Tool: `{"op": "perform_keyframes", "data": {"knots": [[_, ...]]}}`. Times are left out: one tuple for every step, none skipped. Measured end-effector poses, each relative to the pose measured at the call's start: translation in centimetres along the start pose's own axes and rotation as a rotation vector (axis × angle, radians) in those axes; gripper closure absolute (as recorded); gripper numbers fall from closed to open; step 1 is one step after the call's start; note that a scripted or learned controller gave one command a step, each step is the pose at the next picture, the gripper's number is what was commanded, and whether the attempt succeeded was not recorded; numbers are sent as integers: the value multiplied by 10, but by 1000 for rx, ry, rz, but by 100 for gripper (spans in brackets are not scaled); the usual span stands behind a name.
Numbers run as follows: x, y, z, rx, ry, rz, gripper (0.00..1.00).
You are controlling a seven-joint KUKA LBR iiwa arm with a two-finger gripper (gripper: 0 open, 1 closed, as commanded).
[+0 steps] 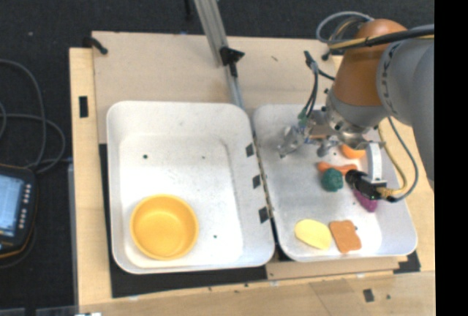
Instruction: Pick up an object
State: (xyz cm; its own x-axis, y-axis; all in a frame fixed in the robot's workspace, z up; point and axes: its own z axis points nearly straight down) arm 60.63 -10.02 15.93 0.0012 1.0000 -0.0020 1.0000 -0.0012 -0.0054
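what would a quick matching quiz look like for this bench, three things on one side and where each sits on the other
Things:
1. yellow bowl
2. green object
3. yellow piece

Places:
A. right bin, near the front edge, beside an orange block
B. left bin, front corner
C. right bin, middle, just below the claw

Pairs: 1-B, 2-C, 3-A
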Motion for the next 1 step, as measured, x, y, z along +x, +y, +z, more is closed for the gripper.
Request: {"op": "perform_keyframes", "data": {"knots": [[-1,-1,53,-1,0,0,0]]}}
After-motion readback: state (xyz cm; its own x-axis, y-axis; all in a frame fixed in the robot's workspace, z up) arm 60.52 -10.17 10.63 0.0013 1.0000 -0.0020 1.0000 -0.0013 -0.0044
